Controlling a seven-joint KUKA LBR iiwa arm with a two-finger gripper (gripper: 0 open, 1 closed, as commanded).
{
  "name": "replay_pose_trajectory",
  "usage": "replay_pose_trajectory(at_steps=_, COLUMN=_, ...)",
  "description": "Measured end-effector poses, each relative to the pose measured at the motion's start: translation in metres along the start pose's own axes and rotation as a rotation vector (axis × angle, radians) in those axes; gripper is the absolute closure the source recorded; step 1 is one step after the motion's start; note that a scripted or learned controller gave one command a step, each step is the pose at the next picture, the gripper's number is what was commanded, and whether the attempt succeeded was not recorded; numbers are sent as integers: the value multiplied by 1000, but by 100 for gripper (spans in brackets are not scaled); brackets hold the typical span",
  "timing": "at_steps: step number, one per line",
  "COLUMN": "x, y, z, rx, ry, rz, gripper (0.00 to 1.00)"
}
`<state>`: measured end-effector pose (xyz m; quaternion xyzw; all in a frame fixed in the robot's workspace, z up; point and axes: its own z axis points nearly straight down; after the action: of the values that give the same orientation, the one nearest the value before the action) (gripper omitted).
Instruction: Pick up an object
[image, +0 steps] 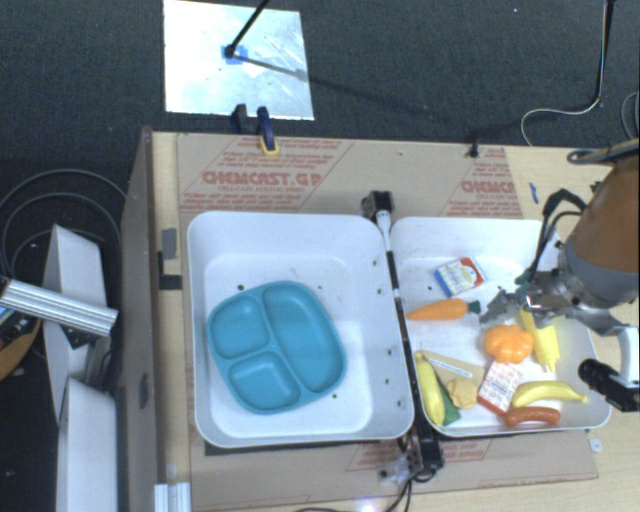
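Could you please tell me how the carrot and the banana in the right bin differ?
The carrot is orange and straight, tapering to a green tip; the banana is yellow and curved. The carrot lies mid-bin, by the divider between the bins; the banana lies near the front right corner, just above a sausage. Both are toy foods lying flat in the right bin.

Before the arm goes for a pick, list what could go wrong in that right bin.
1. The toys are crowded: the orange fruit, yellow corn and red-and-white packet lie close together, so the gripper may nudge or catch a neighbour.
2. The banana and sausage lie along the right bin's front wall, leaving little room for fingers.
3. The carrot is rounded and tapered, so it may slip.
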<state>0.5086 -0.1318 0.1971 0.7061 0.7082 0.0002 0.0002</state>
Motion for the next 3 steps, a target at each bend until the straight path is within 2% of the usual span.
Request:
replay_pose_trajectory(at_steps=1, x=-34, y=-6, z=117, rx=1, ry=0, rz=7, gripper=0)
replay_pose_trajectory(at_steps=2, x=-56, y=98, z=112, rx=1, ry=10, rz=-8, gripper=0)
replay_pose_trajectory(at_steps=3, x=-38, y=156, z=117, rx=24, ry=9, rz=-3, gripper=0)
